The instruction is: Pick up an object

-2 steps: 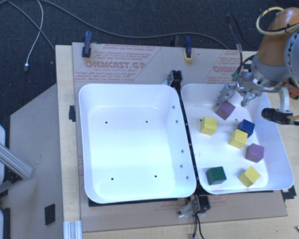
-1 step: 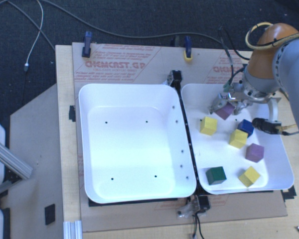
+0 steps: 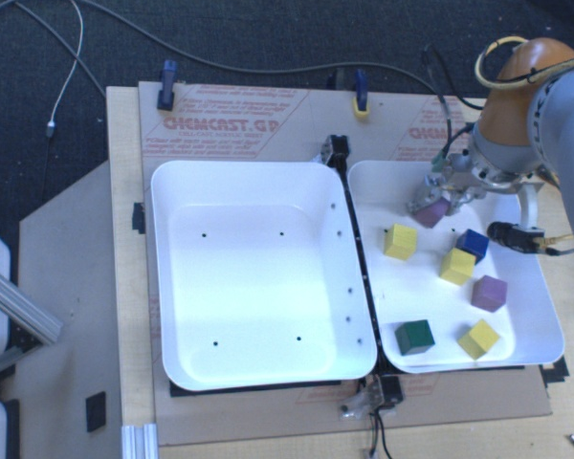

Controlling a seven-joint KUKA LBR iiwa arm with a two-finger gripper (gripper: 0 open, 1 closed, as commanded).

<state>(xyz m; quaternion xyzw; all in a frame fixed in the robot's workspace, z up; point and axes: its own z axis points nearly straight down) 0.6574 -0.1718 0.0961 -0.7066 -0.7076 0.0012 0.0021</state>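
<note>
My gripper (image 3: 436, 202) hangs over the back left part of the right bin (image 3: 552, 338), reaching in from the right. A small mauve block (image 3: 429, 212) sits tilted between its fingertips, and the fingers are shut on it. Other blocks lie loose on the bin floor: a yellow one (image 3: 400, 242) just in front of the gripper, a blue one (image 3: 473, 244), a second yellow one (image 3: 457, 267), a purple one (image 3: 489, 293), a green one (image 3: 414, 337) and a third yellow one (image 3: 479, 338).
The left bin (image 3: 168, 285) stands beside the right one, and their rims meet along the middle. Both rest on a cardboard sheet (image 3: 230, 113) clamped at the back. A black cable plug (image 3: 517, 235) hangs by the arm at the right rim.
</note>
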